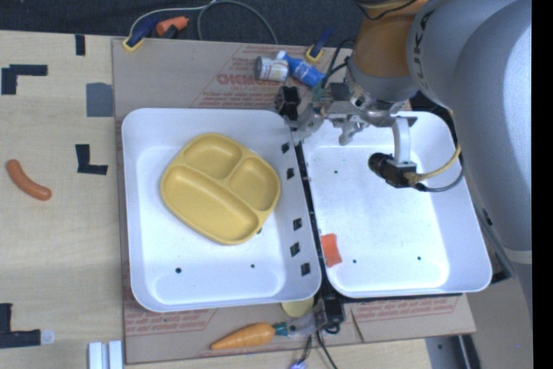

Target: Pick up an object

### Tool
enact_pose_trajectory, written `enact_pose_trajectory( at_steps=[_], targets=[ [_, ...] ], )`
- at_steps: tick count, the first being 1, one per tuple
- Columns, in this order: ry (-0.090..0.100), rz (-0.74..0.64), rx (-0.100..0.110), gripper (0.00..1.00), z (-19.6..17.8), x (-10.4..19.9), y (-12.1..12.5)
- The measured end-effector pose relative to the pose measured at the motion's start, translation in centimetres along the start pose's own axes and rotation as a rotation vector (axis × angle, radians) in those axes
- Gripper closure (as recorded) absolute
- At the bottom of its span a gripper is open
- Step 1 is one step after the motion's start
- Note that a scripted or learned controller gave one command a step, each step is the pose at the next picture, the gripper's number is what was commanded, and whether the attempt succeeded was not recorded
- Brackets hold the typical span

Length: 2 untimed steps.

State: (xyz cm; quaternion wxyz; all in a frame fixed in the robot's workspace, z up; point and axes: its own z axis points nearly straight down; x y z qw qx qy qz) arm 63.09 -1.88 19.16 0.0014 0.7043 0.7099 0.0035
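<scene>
Camera view, yellow plate (221, 187) in left bin (143, 272), gripper (350, 127) well right of it, state unclear

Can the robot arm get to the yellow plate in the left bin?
Probably yes. The yellow plate lies alone in the left bin with nothing on top of it. The gripper hovers by the divider between the bins, so only a short move remains.
</scene>
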Motion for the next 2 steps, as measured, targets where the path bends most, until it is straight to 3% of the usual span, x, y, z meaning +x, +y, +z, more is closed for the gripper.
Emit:
enact_pose_trajectory(
  at_steps=[1,2],
  targets=[
    [-0.004,0.009,0.01,0.0,0.7,-1.9,-3.0],
    [-0.003,0.01,0.013,0.0,0.7,-2.3,-10.7]
  ],
)
